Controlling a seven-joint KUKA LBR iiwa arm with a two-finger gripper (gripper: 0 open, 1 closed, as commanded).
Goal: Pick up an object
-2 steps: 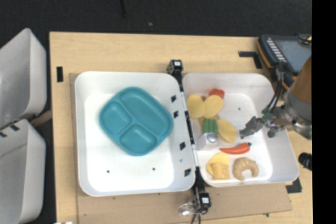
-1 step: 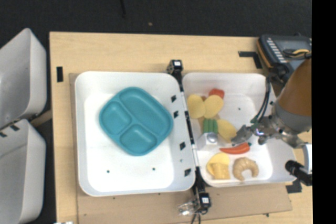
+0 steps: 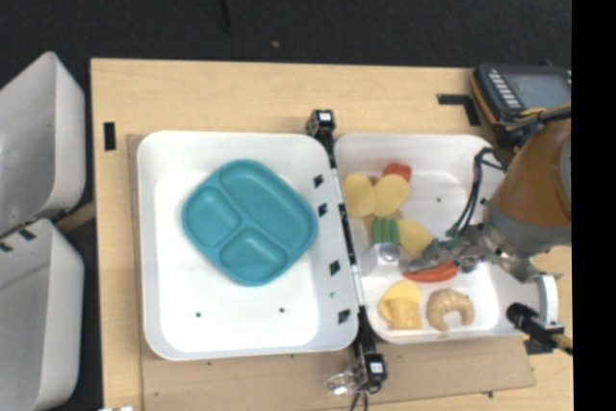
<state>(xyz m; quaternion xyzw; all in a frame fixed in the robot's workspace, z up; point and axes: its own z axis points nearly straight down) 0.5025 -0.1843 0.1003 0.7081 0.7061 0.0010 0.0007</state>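
1. Landmark: the right bin (image 3: pixel 452 149), 1 of 2 white bins on the wooden bench (image 3: pixel 241 91). All places below are given relative to it.
2. The left bin (image 3: pixel 154 303) sits just beside the right bin, touching along the shared edge. It holds a teal divided plate (image 3: pixel 250 221), tilted diagonally.
3. The arm (image 3: pixel 534 188) enters over the right bin's right wall, orange band uppermost.
4. The gripper (image 3: pixel 445 255) is low inside the right bin, near its middle. Claw state: cannot tell; the fingertips blur into the items beneath.
5. A red-orange piece (image 3: pixel 433 272) lies just under the gripper, touching or nearly so. Not seen between the fingers.
6. Toward the right bin's far-left part: 2 yellow round pieces (image 3: pixel 373 195), a red piece (image 3: pixel 397 172) behind them, and a green piece (image 3: pixel 385 229) in front.
7. Another yellow piece (image 3: pixel 416 236) lies beside the gripper.
8. Along the right bin's near wall: a yellow wedge (image 3: pixel 402 303) and a tan croissant-shaped piece (image 3: pixel 449 307), side by side.
9. A black-and-yellow handheld device (image 3: pixel 520 91) rests on the bench beyond the right bin's far-right corner.
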